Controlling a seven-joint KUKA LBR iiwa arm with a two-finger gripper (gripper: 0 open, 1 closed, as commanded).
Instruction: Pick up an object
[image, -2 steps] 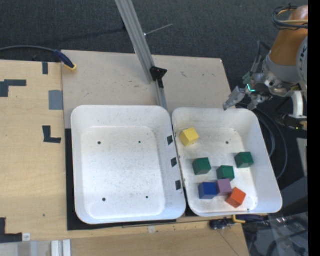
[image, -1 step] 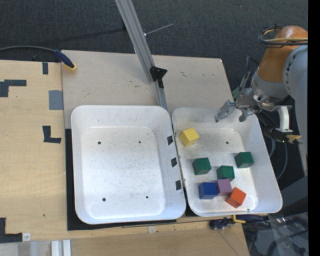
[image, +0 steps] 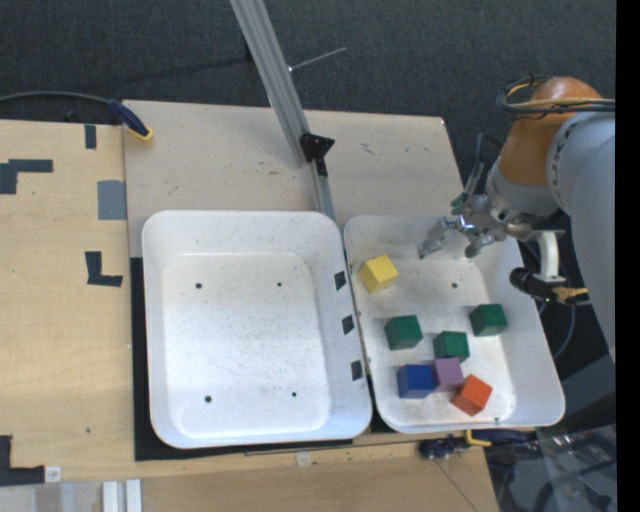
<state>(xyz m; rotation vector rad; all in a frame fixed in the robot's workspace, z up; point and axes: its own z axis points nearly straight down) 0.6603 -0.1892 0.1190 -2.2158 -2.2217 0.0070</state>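
Note:
My gripper (image: 453, 247) hangs over the back part of the right bin (image: 530, 405), open, with nothing between its fingers. A yellow cube (image: 379, 272) lies to its left, near the bin's inner wall. In front of the gripper sit three green cubes (image: 403, 331) (image: 451, 345) (image: 488, 319). Closer to the front edge lie a blue cube (image: 416, 380), a purple cube (image: 449, 371) and an orange cube (image: 472, 394), packed close together.
The left bin (image: 160, 300) stands beside the right one. A grey metal bar (image: 285, 95) slants down from the back to the gap between the bins. The arm's orange band (image: 545, 120) and grey body rise at the right.

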